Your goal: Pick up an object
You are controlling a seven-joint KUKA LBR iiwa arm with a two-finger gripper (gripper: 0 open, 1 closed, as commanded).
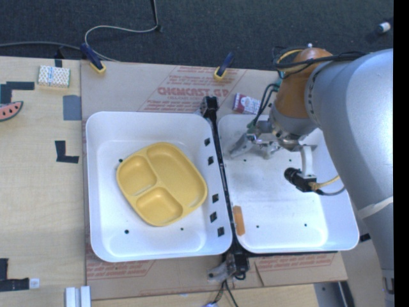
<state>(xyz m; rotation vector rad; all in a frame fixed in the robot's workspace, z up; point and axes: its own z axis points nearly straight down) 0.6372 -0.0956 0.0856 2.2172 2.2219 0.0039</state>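
the gripper [246,144] hangs low over the upper left part of the right bin [319,235], pointing toward the divider, and its metal fingers read as a blur against the white floor, so i cannot tell whether it is released or clenched. nothing shows between them. the orange band [295,88] and the grey arm [358,126] crowd in from the right, and a black cable fitting [300,179] dangles just below the wrist.

what is there to pick? nearest candidate: a small orange piece [238,220] lying in the right bin against its left wall, well below the gripper. the other is the yellow divided tray [161,183], 3 compartments, sitting flat and a little turned in the middle of the left bin [102,235].

my call for doing this step well: the orange piece is tucked hard against the wall, so a straight drop risks a finger landing on the rim; better to approach with the jaws lined along the wall's length and close across the narrow side. the tray is wide and shallow, so only a rim pinch would work, and it could slide on the smooth plastic.

outward now: 2 white bins side by side on brown cardboard [179,94] with red print, yellow clamps [223,69] at its top edge, a small red and white packet [243,103] just above the right bin, pale wood bench [38,190] with black tape marks, dark carpet [211,11] and a thin cable [121,29] beyond.
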